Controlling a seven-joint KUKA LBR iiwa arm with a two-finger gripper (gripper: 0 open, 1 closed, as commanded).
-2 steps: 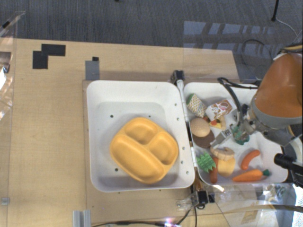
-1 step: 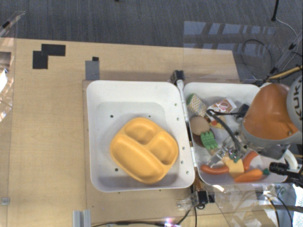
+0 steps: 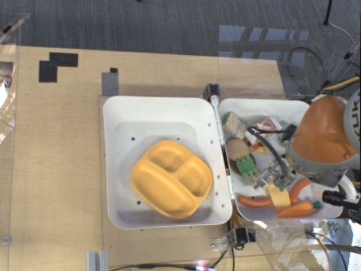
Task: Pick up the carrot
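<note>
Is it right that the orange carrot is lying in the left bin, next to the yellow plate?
Not quite. The camera view shows the carrot lying in the right bin, near its front edge. The yellow plate sits in the left bin.

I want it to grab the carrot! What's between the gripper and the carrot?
In the camera view, a yellow block lies between the gripper and the carrot, all in the right bin.

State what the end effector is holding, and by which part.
Cannot be told: the end effector sits low among the toys in the right bin, beside the carrot, its grip hidden.
</note>
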